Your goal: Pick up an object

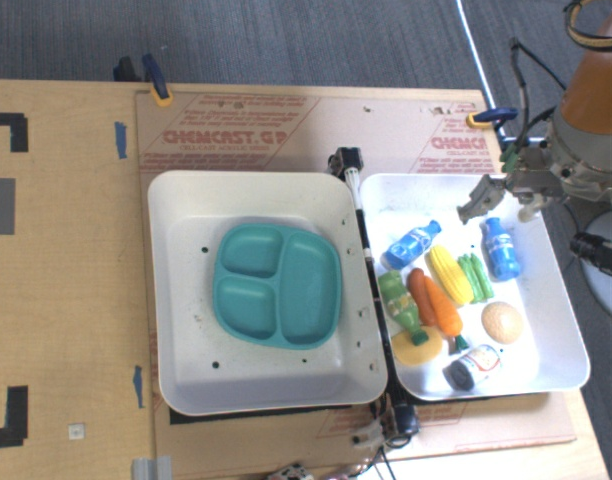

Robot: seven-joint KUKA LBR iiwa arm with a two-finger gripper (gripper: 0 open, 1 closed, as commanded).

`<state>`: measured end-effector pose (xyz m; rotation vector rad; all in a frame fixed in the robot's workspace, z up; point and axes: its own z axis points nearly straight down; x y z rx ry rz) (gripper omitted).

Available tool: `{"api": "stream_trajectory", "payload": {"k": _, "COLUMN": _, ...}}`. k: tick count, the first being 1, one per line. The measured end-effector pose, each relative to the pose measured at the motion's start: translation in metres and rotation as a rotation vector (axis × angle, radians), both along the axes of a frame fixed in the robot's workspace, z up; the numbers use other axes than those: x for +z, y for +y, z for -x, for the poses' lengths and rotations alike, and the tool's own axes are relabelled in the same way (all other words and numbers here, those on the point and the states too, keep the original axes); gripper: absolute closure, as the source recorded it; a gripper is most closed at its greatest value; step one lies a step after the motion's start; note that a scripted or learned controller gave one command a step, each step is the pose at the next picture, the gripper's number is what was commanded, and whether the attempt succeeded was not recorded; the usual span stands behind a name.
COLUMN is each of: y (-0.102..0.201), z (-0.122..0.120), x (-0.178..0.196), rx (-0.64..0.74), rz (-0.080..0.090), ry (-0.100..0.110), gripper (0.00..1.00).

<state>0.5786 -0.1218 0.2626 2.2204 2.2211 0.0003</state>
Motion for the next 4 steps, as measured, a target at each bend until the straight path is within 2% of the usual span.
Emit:
{"api": "stream_trajectory", "payload": {"k": 1, "y": 0.022, "z": 0.049, "x": -0.177, "rx": -0.052, "rz": -0.001, "ry": -0.002, "gripper": 0.00}}
{"api": "stream_trajectory", "payload": {"k": 2, "y": 0.021, "z": 0.048, "x": -0.166, "rx": -0.054, "rz": 0.001, "ry": -0.007, "gripper": 1.00}}
{"api": "stream_trajectory", "payload": {"k": 3, "y": 0.021, "z": 0.048, "x": -0.166, "rx": -0.053, "rz": 0.001, "ry": -0.007, "gripper": 0.00}}
{"api": "stream_trajectory", "payload": {"k": 4, "y": 0.007, "z": 0.084, "x": -0.176, "rx": 0.190, "rz": 0.000, "ry": -0.004, "gripper": 0.00}}
